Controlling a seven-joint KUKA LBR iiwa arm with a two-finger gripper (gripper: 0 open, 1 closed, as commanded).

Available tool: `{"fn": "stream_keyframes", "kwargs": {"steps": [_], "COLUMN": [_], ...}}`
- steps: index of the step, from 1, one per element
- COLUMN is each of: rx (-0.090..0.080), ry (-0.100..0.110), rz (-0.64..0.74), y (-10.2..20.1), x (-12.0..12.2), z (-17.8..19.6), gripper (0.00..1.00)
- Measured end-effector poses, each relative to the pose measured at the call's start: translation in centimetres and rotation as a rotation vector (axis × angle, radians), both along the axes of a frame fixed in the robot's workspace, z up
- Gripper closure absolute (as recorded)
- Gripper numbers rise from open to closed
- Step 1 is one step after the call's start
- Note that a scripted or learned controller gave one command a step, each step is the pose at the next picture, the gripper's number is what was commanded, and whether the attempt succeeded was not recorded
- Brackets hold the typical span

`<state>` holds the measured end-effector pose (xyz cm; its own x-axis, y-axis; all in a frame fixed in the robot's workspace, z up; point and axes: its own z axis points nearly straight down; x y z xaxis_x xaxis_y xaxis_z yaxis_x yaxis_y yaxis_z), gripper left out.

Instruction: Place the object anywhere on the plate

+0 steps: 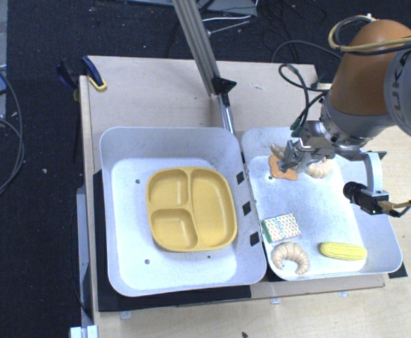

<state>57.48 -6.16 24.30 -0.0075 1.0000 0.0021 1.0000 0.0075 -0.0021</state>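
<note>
Two white bins [121,189], one yellow plate [191,210], one corn cob [343,251], one croissant [292,257], one green-patterned packet [281,227]

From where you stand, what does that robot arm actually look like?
The arm is thick and rounded, grey with a big orange band above the wrist. Black and yellowish cables loop over and beside it. Its hand is a small grey metal piece, and a black part on a white bracket sticks out of the wrist.
</note>
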Motion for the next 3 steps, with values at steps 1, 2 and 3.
{"fn": "stream_keyframes", "kwargs": {"steps": [1,2,3], "rx": [0.0,0.0,0.0], "ry": [0.001,0.002,0.001], "rz": [0.001,0.001,0.002], "y": [5.8,11.1,16.4], "x": [-1.4,-3.7,-4.6], "z": [-0.9,-2.0,-2.0], "gripper": [1.0,1.0,1.0]}}
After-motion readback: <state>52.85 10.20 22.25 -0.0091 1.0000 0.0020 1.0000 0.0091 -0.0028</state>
